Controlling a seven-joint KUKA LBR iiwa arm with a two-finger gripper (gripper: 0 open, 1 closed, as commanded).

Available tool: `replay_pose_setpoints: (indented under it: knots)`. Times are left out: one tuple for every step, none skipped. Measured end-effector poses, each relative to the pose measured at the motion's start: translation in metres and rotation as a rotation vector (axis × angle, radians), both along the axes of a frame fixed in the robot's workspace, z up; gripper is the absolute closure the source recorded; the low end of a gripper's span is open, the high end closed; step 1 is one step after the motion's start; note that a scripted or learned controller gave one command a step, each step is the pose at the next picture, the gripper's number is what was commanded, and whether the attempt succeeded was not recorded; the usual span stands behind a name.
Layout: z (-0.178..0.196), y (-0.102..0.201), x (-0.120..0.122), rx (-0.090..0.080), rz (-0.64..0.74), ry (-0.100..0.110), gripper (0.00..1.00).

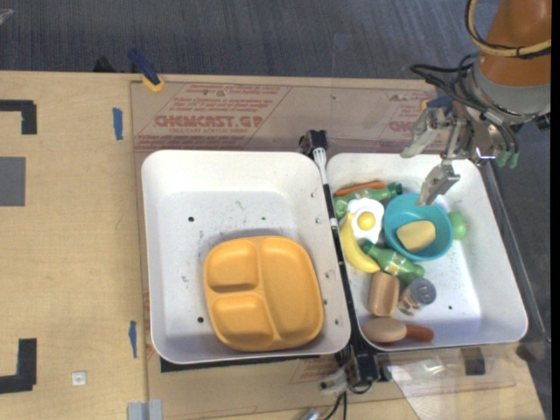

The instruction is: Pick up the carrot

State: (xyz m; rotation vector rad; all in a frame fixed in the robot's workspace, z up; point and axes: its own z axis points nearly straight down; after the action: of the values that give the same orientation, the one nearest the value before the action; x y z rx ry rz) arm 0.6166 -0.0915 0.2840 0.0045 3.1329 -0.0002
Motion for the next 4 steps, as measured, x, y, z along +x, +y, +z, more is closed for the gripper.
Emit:
replay_pose_setpoints:
  knots:
    - [0.158, 0.050, -0.074, -0.003, 0.102, -0.022, 0.00]
    - [0.161, 0.050, -0.072, -0.001, 0.101, -0.014, 1.00]
    - [0.161, 0.050, -0.072, 0.000, 0.101, -0.012, 0.00]
    - [0.174, 0.050, -0.069, -0.002, 0.101, -0.026, 1.00]
